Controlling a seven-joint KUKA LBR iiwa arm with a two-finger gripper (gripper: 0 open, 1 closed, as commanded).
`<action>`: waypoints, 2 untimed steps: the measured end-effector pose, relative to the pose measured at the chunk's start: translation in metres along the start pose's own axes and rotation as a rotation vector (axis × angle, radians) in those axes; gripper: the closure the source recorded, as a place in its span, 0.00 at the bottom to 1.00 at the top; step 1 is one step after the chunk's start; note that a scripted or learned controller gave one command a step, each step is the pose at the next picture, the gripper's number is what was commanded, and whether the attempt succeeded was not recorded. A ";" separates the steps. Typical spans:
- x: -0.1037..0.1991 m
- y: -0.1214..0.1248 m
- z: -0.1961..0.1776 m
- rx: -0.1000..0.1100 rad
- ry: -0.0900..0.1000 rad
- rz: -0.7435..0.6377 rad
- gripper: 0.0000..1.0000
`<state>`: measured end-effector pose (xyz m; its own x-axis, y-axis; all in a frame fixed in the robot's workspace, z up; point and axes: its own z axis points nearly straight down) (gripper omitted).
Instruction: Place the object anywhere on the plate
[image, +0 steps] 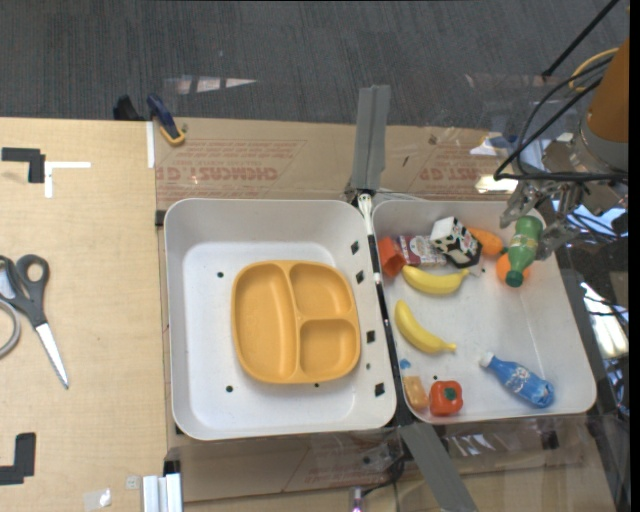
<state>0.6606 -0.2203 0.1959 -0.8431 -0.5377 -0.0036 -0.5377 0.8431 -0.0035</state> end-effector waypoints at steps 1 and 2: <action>-0.032 0.083 -0.001 -0.004 0.000 -0.321 1.00; -0.013 0.162 0.004 -0.005 0.000 -0.361 1.00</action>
<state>0.5846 -0.0766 0.1918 -0.5991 -0.8007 -0.0029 -0.8007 0.5991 -0.0002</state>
